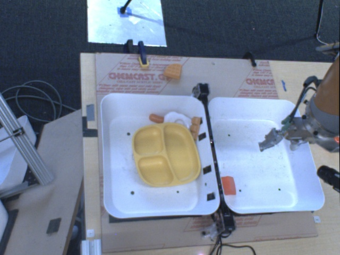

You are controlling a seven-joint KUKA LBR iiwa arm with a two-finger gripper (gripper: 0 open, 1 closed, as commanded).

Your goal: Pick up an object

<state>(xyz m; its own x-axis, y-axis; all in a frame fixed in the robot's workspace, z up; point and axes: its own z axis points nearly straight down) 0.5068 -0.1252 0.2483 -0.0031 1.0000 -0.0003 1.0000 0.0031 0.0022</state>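
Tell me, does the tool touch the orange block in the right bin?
Apart. The camera view shows bare white bin floor between the tool and the orange block.

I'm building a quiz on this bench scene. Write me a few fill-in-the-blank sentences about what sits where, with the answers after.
1. The yellow divided tray lies in the ____ bin.
2. The small orange block lies in the right bin, near its ____ edge.
3. The claw hangs over the ____ bin.

Missing words: left; left; right
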